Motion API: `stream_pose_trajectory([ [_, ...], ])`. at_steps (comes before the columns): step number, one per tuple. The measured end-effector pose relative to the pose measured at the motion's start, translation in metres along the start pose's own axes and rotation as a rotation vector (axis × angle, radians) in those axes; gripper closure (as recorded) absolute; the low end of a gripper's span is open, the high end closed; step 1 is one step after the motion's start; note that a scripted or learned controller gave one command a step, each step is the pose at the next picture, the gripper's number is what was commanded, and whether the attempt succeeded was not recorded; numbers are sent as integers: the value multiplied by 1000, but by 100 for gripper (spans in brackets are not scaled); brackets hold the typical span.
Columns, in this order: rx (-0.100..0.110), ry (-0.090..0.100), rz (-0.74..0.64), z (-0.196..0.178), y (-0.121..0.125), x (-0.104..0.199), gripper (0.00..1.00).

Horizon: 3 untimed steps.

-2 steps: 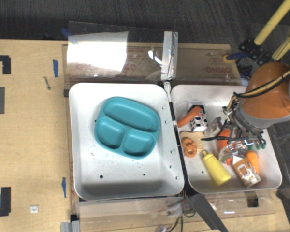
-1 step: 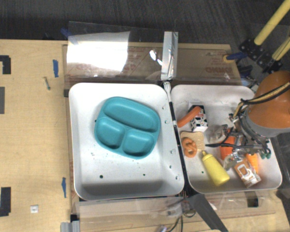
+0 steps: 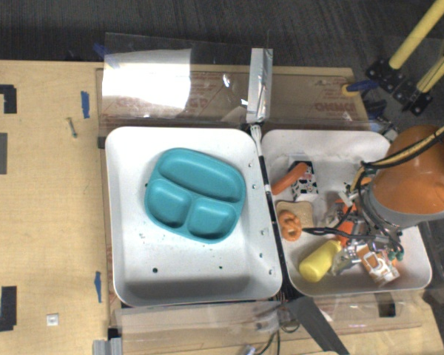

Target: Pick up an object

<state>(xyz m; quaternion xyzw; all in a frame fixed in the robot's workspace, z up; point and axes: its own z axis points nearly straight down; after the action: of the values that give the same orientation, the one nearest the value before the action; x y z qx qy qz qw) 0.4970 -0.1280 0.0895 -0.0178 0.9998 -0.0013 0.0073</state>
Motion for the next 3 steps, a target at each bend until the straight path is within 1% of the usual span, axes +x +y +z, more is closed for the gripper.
stream_pose_trajectory([
  [1,-2,1,-172,2,-17,-87,0],
  [2,1,-13,-171,-12,-16,-91,100],
  [3,-1,-3,-183,-126,-3,-151,100],
])
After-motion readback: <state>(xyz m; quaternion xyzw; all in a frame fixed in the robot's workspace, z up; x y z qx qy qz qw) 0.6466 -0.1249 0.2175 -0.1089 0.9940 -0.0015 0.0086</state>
